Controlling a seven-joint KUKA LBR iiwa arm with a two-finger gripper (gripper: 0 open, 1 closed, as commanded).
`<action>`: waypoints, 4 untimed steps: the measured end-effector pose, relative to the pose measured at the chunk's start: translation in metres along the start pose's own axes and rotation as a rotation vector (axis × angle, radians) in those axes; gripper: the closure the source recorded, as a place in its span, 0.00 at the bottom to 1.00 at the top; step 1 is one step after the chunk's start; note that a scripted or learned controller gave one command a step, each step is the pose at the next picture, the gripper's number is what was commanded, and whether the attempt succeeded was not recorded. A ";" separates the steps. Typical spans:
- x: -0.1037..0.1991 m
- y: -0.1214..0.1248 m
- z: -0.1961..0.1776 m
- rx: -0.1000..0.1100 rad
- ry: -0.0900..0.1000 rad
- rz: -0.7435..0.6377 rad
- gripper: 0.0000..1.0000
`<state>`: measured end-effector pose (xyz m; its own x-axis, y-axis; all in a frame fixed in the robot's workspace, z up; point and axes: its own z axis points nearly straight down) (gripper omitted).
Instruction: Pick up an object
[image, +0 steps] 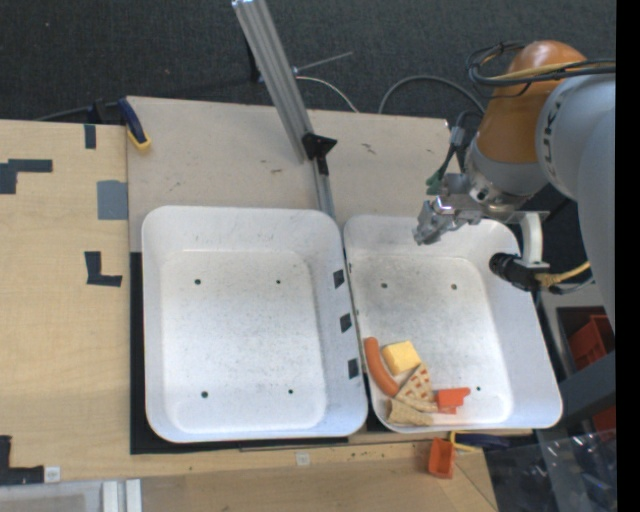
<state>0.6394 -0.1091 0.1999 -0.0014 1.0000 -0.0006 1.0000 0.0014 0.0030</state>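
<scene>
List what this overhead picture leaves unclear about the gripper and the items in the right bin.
- Gripper: small and blurred over the right bin's far rim; finger state unreadable, and nothing can be seen between them.
- Tan pieces: piled against the yellow block and orange sausage-shaped item; their number and identity are unclear.
- Small red-orange piece: too small to identify.

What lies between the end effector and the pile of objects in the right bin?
Only bare white bin floor in the camera view: the end effector is over the far rim, the pile in the near corner.
</scene>
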 end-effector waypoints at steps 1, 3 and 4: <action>0.000 0.001 -0.054 -0.002 -0.001 0.000 1.00; 0.108 0.008 -0.033 0.006 0.002 -0.005 1.00; 0.160 -0.003 -0.041 0.005 0.003 -0.006 1.00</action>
<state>0.6364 0.0509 0.2406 -0.0070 1.0000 0.0020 1.0000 0.0070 -0.0020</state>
